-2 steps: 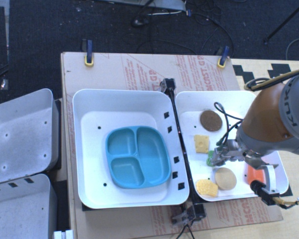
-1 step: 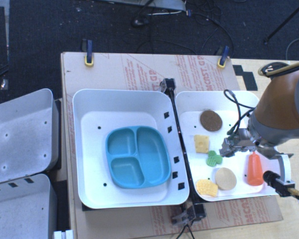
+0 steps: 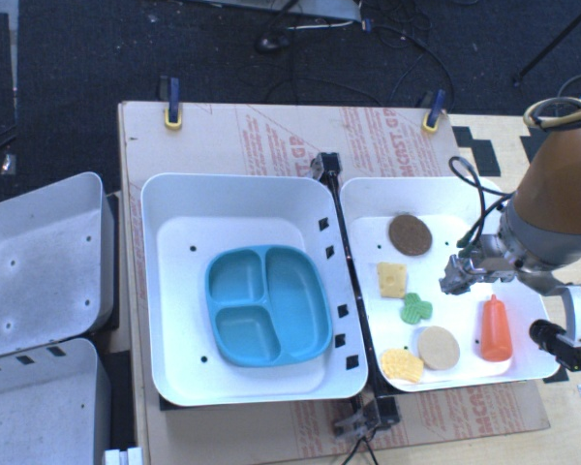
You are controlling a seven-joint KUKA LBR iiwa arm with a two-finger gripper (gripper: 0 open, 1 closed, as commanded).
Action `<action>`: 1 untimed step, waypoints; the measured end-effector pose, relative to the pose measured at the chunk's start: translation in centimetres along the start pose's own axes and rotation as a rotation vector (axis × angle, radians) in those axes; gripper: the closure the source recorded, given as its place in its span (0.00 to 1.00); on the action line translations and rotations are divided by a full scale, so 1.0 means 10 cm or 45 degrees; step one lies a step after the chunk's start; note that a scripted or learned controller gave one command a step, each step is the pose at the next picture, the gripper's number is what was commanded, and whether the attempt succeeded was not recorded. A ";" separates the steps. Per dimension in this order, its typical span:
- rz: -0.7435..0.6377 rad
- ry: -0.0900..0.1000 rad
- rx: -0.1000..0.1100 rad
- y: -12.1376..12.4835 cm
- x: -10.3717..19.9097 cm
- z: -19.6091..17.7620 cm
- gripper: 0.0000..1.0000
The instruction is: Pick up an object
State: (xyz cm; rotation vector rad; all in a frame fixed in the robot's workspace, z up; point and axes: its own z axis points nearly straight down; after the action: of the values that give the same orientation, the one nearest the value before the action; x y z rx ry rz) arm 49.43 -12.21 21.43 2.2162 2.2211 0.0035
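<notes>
Two white bins sat side by side. The left bin [image 3: 165, 260] held a blue divided tray [image 3: 268, 304]. The right bin [image 3: 368, 201] held toy foods: an orange bottle [image 3: 495, 329], brown cookie [image 3: 410, 233], beige disc [image 3: 438, 347], yellow cracker [image 3: 392, 279], yellow waffle [image 3: 402, 363] and green piece [image 3: 416, 309]. The gripper [image 3: 457, 277] hovered beside them (finger state unclear).

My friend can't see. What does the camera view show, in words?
A grey robot arm's gripper hangs over the right white bin, among toy foods: a brown cookie, green broccoli and an orange bottle. The left bin holds a blue divided plate.
</notes>
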 end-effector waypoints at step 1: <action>0.000 0.000 0.003 0.01 0.00 -0.09 1.00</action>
State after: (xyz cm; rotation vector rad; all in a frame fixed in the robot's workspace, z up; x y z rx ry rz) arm 49.52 -12.21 22.37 2.2173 2.2225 0.0016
